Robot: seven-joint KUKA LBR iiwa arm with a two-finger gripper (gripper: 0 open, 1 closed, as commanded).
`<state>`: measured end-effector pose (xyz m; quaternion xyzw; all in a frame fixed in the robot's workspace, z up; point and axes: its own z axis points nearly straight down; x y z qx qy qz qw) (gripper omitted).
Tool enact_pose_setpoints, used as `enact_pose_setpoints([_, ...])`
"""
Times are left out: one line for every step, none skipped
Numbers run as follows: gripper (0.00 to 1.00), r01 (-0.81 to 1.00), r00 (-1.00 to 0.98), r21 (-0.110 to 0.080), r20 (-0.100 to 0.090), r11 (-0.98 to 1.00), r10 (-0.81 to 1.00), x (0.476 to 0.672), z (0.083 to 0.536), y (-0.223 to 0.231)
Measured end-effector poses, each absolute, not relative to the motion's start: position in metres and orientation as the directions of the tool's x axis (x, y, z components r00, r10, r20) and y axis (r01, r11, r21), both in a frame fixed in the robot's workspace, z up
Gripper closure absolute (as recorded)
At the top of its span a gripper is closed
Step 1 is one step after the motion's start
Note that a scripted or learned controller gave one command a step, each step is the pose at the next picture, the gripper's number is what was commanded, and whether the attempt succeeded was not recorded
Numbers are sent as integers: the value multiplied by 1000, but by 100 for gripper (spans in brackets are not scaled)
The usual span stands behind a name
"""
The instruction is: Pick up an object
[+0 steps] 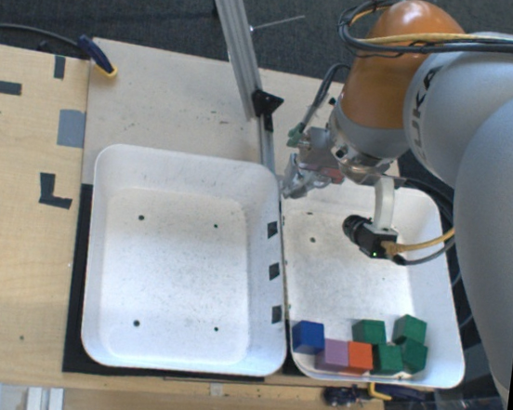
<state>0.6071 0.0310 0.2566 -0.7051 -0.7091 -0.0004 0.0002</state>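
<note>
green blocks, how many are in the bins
4, all clustered in the right bin's near corner: one above the orange block, one right of it, one farthest back, one by the rim. More may be hidden.

Bright, even overhead light; soft shadows; mild glare on white bins (104, 226); image slightly grainy.

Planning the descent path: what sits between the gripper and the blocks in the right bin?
Camera view: bare white floor of the right bin between the gripper and the blocks clustered at its near edge.
</note>
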Motion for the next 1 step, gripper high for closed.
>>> enact_pose_setpoints([100,1000,-6,1,0,6,1000,637,255,83])
